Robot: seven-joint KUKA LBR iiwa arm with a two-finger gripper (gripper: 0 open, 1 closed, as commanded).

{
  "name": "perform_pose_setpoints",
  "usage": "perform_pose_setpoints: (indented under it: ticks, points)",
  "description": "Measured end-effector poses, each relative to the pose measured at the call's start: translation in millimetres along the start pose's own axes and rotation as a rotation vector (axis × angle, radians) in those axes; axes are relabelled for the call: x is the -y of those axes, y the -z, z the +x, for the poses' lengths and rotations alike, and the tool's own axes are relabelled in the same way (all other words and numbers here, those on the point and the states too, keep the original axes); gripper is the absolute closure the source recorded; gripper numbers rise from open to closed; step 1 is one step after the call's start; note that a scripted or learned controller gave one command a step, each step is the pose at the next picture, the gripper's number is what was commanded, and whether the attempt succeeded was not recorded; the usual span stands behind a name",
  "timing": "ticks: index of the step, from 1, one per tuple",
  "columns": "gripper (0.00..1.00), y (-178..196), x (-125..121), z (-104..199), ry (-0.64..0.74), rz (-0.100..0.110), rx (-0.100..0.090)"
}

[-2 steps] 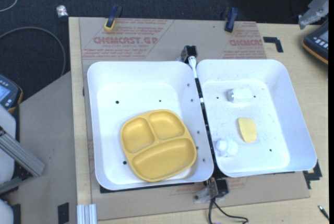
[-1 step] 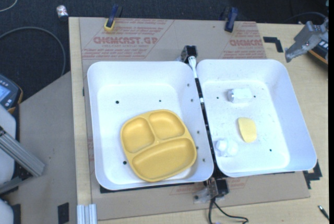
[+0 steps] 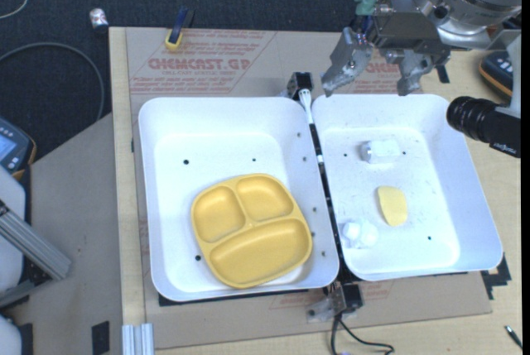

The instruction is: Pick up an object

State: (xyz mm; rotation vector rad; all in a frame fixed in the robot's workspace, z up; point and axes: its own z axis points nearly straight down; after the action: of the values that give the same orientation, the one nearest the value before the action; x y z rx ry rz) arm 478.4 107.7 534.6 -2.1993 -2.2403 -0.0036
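Above the right bin (image 3: 464,179) far rim, the gripper (image 3: 377,79) is hovering, fingers spread, pinching nothing. Below it, a smooth yellow oval piece (image 3: 392,205) is lying mid-floor, apart from the walls.

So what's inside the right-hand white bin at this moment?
In the right-hand white bin: a small white block, a yellow oval piece and a small white lump near its front corner. Nothing there is covered by the hand.

A robotics lab: an industrial arm's claw (image 3: 377,74) hangs above two white bins (image 3: 166,130) on a cardboard-covered tabletop (image 3: 207,64), with loose cables (image 3: 50,55) on dark carpet far to its left and a black camera (image 3: 489,123) just right.
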Motion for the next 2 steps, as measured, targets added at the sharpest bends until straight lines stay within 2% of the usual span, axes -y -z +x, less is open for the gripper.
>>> perform_pose_setpoints:
  ticks: [1, 2]
  points:
    - [0.00, -182, 0, 99, -0.009, 0.018, 0.008]
    - [0.00, -338, 0, 116, -0.019, 0.017, 0.009]
